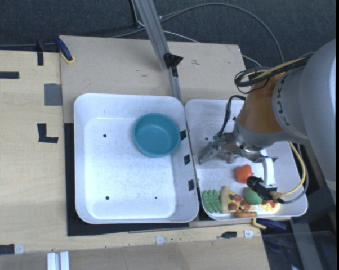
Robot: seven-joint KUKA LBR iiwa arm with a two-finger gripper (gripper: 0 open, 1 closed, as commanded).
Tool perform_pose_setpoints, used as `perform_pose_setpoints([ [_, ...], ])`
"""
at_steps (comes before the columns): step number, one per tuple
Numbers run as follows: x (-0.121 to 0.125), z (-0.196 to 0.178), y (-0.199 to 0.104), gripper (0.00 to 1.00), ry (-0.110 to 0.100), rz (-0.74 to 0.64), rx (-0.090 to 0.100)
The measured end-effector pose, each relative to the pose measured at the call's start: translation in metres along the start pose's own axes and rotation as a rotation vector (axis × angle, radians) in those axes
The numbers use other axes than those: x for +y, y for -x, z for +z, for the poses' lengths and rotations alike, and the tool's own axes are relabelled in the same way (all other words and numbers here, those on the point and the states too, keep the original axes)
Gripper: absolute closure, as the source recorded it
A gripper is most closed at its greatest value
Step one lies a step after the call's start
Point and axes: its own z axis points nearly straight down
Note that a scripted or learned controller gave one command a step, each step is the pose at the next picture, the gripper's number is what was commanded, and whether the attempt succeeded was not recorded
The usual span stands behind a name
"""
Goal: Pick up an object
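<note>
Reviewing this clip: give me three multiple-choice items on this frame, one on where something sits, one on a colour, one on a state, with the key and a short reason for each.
1. Where is the bowl?
A. In the left bin
B. In the right bin
C. On the bench outside the bins

2. What colour is the bowl?
A. Red
B. Teal blue
C. Yellow

3. How does the bowl sit?
A. Upside down
B. On its side
C. Upright, opening upward

Key:
1. A, it rests inside the left bin, near that bin's upper right part, while the gripper is over the right bin.
2. B, its rim and inside are teal blue all over.
3. C, its hollow inside faces the camera. The small toys, among them an orange piece and a green ridged piece, lie clustered in the right bin's lower part.
</note>
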Motion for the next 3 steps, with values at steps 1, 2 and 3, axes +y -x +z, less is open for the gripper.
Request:
perform_pose_setpoints([
  [1, 0.001, -0.012, 0.001, 1.00, 0.002, 0.001, -0.001],
  [2, -0.005, -0.068, -0.005, 1.00, 0.004, 0.000, 0.001],
  [3, -0.004, -0.109, -0.003, 1.00, 0.002, 0.000, 0.000],
])
